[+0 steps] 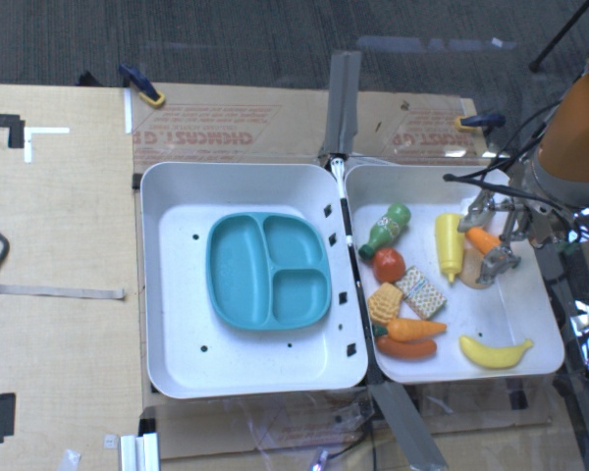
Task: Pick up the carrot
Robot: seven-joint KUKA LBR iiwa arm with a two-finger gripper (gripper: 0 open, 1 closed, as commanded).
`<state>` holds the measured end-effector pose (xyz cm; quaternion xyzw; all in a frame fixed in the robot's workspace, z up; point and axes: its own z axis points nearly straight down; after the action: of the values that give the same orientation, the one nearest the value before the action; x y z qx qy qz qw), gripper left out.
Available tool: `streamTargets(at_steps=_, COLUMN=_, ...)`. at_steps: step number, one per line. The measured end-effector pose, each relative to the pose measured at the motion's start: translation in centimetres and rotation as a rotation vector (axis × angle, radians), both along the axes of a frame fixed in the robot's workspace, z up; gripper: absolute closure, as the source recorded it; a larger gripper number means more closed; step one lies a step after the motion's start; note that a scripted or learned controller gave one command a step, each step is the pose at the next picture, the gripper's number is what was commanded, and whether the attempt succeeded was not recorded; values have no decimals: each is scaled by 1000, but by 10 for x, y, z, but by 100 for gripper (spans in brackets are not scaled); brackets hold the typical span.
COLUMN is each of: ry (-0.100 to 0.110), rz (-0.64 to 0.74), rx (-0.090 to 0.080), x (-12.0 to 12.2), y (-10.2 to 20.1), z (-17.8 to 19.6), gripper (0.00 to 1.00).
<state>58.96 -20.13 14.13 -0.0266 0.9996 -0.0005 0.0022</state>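
Observation:
The carrot (pixel 417 329), orange with a green end at its left, lies near the front of the right bin (pixel 530 361), resting on a red item (pixel 406 348). My gripper (pixel 491 241) hovers over the right side of that bin, up and to the right of the carrot and well apart from it. Between its metal fingers (pixel 508 253) sits a second, smaller orange piece (pixel 482 239), and they look shut on it. A tan thing (pixel 478 272) shows just below the fingers.
The right bin also holds a yellow bottle (pixel 449 244), a green bottle (pixel 388 228), a red tomato (pixel 389 264), a waffle (pixel 384 305), a cracker-like block (pixel 423 293) and a banana (pixel 496 352). A teal divided plate (pixel 269 270) lies in the left bin (pixel 167 292).

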Motion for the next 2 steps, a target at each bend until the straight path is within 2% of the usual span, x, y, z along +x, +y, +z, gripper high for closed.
streamTargets(at_steps=1, ry=-12, rz=-108, rx=0, x=35, y=-19, z=-39, gripper=0)
streamTargets(at_steps=2, ry=-26, rz=-105, rx=-3, x=39, y=-18, z=-26, gripper=100)
